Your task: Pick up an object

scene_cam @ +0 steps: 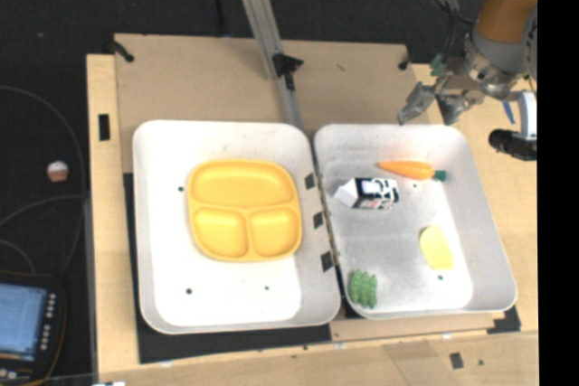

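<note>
Hovering above the far right corner of the right bin (470, 221), the end effector (436, 107) is spreading its two fingers apart and gripping nothing. Inside that bin, an orange carrot (409, 168) is lying nearest to it, with a black-and-white carton (369, 193) just beside, a yellow piece (436, 248) further forward and a green item (363, 287) at the front. A yellow divided tray (244, 211) is sitting in the left bin (163, 194) on the tabletop (208, 77).

Two white bins (163, 285) are seen on a tan bench (208, 77). A yellow tray (244, 210), an orange carrot (407, 168), a black-and-white carton (371, 193), a yellow piece (436, 248) and a green piece (363, 287) are seen.
</note>
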Controlling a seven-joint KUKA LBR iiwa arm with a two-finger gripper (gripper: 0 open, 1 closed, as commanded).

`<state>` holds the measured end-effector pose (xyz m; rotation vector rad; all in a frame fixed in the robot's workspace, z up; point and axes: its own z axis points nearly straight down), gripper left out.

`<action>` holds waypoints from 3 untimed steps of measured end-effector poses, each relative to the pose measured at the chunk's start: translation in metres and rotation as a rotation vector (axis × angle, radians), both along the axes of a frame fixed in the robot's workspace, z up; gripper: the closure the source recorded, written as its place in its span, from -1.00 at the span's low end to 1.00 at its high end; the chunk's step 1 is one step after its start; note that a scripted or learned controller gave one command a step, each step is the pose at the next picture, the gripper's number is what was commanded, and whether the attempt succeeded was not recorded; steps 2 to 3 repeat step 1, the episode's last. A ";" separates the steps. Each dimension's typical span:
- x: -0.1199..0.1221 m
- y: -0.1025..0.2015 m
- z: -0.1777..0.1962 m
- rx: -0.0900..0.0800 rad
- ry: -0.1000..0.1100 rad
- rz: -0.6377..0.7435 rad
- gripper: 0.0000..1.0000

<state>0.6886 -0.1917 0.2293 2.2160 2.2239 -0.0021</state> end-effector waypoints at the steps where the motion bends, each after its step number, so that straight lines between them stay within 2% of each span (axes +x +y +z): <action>1: 0.000 0.000 0.000 -0.001 0.001 0.001 -1.00; 3: 0.000 0.000 0.000 -0.001 0.001 0.001 -1.00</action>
